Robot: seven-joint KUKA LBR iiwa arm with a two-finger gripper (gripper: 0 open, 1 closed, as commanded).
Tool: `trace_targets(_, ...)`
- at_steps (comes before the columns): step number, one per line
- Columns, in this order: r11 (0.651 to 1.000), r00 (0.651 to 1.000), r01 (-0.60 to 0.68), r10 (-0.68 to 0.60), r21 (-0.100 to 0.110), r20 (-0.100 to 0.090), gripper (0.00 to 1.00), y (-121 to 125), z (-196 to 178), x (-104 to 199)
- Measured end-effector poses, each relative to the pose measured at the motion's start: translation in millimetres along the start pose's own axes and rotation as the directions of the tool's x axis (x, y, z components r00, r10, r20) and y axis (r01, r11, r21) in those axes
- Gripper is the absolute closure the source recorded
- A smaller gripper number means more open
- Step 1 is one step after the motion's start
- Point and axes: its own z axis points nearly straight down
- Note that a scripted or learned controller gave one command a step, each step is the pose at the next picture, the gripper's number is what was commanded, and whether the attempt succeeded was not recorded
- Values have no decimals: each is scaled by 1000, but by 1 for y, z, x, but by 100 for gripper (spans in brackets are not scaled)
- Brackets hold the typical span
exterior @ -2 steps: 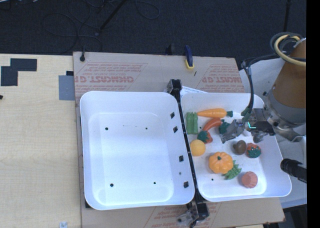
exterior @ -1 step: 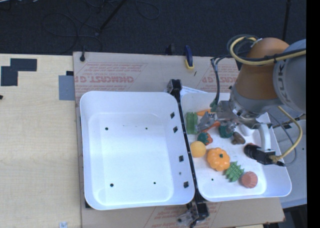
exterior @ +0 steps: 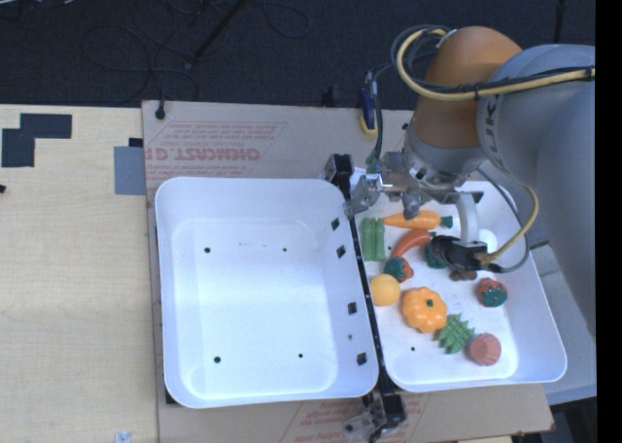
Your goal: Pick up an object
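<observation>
Camera view, arm: the grey arm with the orange band (exterior: 466,57) is reaching in from 3 o'clock and hanging over the upper part of the right shallow white plastic bin (exterior: 544,358), likely because every candidate for picking is lying there.
Camera view, tool: the tool (exterior: 428,200) is sitting just above the toys, its tips hidden under the wrist, so I cannot tell how it is set, and nothing is showing as gripped.
Camera view, task things: an orange plastic carrot (exterior: 416,221) is lying right under the tool; a green ridged block (exterior: 373,238) is lying at its 8 o'clock; an orange toy pumpkin (exterior: 425,309) is sitting at 6 o'clock.
Camera view, left white bin (exterior: 175,237): it is lying beside the right one, probably as the drop side.
Camera view, writing: red print on the brown cardboard sheet (exterior: 219,145) on the table is showing upside down, too blurred to read.
</observation>
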Motion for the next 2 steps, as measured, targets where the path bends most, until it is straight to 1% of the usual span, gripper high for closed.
trace_targets(1, 1000, 1000, 6, -6, 7, -4, 0, -39, 1, 119)
trace_targets(2, 1000, 1000, -12, 12, 7, 6, 0, -57, 0, 42)
